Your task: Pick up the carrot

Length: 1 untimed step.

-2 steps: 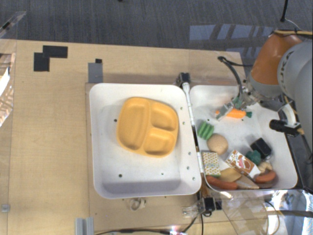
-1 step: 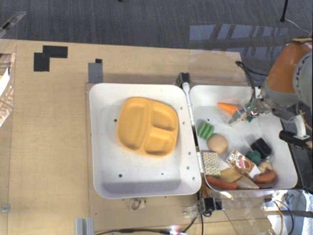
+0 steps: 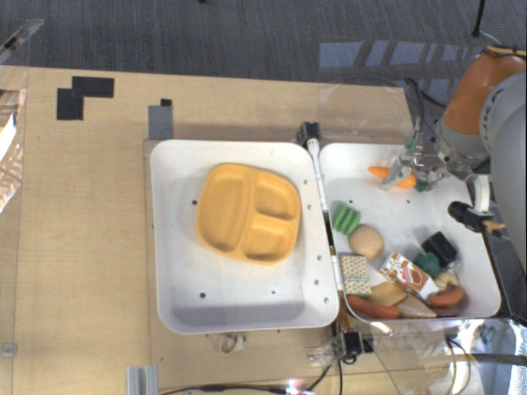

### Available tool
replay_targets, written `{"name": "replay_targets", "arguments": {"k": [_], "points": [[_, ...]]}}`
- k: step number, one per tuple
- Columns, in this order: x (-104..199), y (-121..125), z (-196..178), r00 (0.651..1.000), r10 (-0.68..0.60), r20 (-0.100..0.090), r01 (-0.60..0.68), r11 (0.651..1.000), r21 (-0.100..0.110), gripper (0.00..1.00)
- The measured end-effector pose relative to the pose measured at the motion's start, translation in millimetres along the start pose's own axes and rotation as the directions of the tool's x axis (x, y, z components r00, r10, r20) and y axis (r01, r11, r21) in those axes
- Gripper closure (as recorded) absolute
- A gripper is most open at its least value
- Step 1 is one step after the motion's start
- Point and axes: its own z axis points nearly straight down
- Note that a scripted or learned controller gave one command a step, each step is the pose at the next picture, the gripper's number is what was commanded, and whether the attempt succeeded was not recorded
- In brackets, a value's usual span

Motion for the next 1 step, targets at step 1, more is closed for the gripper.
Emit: {"name": "replay_targets", "arguments": {"k": [1], "points": [[-1.5,-1.1,-10.1,1.000,-0.008,0.006,0.007,1.000,0.007,1.00]]}}
